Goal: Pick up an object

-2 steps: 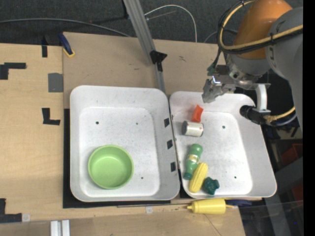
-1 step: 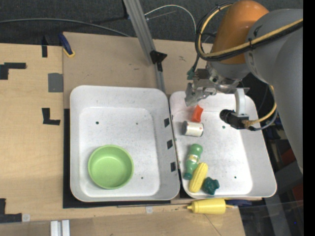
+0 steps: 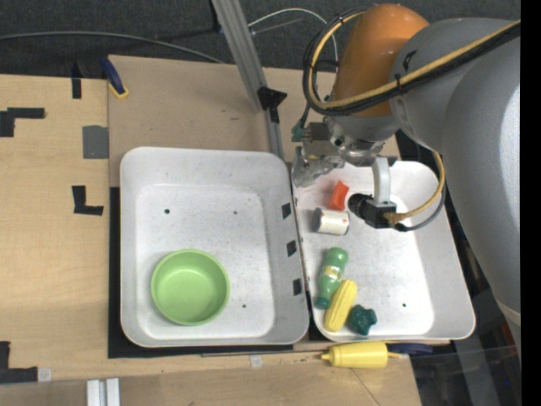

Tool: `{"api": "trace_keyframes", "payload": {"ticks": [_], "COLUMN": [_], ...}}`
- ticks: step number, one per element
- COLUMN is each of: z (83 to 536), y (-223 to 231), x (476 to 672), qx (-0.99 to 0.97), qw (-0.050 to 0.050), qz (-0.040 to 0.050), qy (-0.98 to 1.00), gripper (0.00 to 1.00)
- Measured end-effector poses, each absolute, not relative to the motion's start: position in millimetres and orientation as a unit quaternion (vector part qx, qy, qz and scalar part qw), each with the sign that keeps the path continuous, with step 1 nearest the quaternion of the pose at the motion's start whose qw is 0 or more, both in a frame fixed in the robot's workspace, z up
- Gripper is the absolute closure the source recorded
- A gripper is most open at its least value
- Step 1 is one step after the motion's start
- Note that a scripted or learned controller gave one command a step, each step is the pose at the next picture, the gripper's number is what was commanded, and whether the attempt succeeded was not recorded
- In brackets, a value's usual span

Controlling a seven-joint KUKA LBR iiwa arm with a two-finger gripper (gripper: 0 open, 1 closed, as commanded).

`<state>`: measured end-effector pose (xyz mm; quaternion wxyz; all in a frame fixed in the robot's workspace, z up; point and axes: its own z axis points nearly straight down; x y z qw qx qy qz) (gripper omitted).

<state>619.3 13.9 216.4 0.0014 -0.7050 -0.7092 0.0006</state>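
You see the end effector (image 3: 314, 166) low over the right bin (image 3: 423, 303), near an orange block (image 3: 339, 194). You cannot tell its grip; it looks blurry.

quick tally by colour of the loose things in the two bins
green: 3, bowl, bottle, small dark green piece
yellow: 1, corn
orange: 1, block
white: 1, cylinder
total: 6

no readable text, labels or numbers
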Motion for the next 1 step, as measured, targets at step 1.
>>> {"api": "trace_keyframes", "payload": {"ticks": [1], "z": [228.9], "y": [73.6], "x": [616.2], "qx": [-0.704], "qw": [0.001], "qz": [-0.0003], "qy": [-0.71], "gripper": [1.0]}}
